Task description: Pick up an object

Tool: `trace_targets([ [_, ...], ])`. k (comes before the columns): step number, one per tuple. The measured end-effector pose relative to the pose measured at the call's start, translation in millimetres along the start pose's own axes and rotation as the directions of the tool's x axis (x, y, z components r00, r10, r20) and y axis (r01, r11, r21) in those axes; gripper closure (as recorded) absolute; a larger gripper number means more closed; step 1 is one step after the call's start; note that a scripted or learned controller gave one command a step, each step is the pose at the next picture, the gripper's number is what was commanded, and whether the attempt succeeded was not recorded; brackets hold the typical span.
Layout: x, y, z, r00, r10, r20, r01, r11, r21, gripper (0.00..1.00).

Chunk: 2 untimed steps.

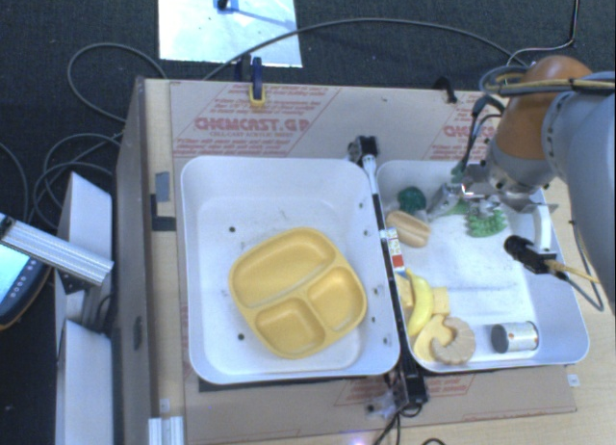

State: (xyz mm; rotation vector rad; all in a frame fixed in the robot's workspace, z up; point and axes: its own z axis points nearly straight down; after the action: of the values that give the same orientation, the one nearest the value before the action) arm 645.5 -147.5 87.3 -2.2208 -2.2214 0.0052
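On your left, the left bin (217, 204) carries a single yellow divided plate (298, 291), lying flat and slightly turned near the middle of the floor. It is broad and shallow, so I'd judge it a poor candidate for a two-finger pick.

Move across the ridge where the two bins meet and you reach the right bin (481, 279), where the small things are crowded along its left wall. A dark green round toy (412, 197) sits near the far corner, and a tan bun-shaped toy (408, 229) lies just in front of it. Nearer you there is a yellow banana (421, 306) against the wall, touching a pale ring-shaped piece (452, 340).

The gripper (446, 200) is low over the far end of this bin, just beside the dark green round toy and between it and a light green frilly toy (486, 222). You cannot tell from this angle whether it is open or closed, and nothing can be seen held in it. Its position suggests one of those two green toys is the target. The frilly one looks soft-edged and irregular; the round one is compact, smooth and dark.

Further right, a small metal can (515, 337) lies on its side in the near corner, well apart from the rest.
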Motion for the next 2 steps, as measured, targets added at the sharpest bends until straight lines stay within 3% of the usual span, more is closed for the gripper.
trace_targets([
  [1, 42.4, 14.7, 6.3, 1.0, 0.008, 0.001, -0.008, 0.999, 0.036, 0.0],
  [2, 42.5, 11.7, -1.6, 1.0, 0.005, -0.003, -0.005, 0.999, 0.052, 1.0],
])
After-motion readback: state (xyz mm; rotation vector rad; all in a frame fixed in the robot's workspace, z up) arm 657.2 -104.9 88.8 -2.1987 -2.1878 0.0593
